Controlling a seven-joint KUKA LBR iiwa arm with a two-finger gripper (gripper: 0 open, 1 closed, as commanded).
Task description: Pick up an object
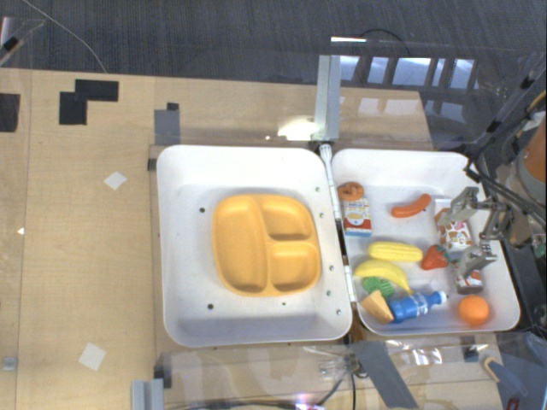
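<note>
**Hovering claw over the right bin's crowded right edge**

Reaching in from the right, the gripper (473, 239) is seen low over the right bin (402, 162), near its right edge. The fingers are spread apart, and a small red-and-white carton (455, 234) appears to lie between or just under them; whether it is actually gripped cannot be told. A strawberry (434, 258) lies just beside the carton, and an orange (473, 311) sits in the near right corner. Further left are found a sausage (411, 206), a corn cob (394, 251), a banana (382, 272) and a blue bottle (415, 304) along the near edge, with a small box (355, 209) against the left wall. The left bin (188, 229) carries a yellow tray (266, 243).

Trouble is judged likeliest from crowding: the strawberry could be caught or pushed aside as the fingers close, and a carton pinched by a corner could be lost on lifting.
</note>
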